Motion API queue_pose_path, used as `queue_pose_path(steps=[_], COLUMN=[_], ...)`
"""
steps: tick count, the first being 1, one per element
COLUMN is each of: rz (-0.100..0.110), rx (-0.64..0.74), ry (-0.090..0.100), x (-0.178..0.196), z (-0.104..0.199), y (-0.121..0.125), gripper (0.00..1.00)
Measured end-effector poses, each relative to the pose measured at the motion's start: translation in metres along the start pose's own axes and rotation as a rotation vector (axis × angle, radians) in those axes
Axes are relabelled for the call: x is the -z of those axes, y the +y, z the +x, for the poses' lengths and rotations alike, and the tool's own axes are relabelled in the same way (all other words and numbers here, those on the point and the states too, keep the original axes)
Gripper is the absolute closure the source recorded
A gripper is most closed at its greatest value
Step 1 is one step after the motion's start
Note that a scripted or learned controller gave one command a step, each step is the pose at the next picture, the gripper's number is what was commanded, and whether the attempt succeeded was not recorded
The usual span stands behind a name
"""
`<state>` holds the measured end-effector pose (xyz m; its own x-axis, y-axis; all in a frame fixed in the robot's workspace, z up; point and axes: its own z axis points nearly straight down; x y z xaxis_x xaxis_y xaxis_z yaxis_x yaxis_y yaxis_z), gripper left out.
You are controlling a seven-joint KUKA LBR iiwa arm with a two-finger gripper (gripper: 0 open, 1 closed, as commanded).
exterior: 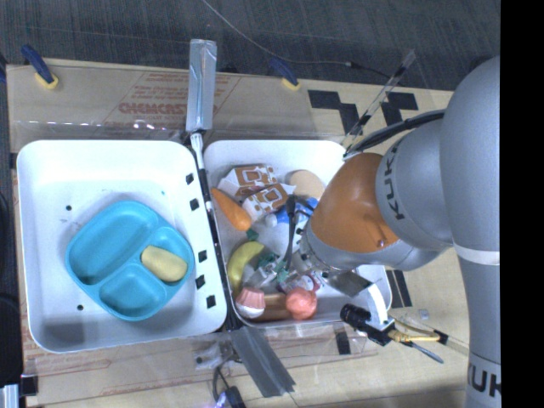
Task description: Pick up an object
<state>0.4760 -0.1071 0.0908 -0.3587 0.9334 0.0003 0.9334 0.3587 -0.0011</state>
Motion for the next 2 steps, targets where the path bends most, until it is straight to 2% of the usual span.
queue_pose_path(steps=[1,2], rz=[0.000,-0.002], rx=[0.005,-0.187], ry=[0.001,0.001], x=[0.010,0.102], z=[0.000,0.033], y=[0.001,0.088], gripper=[1.00,1.00])
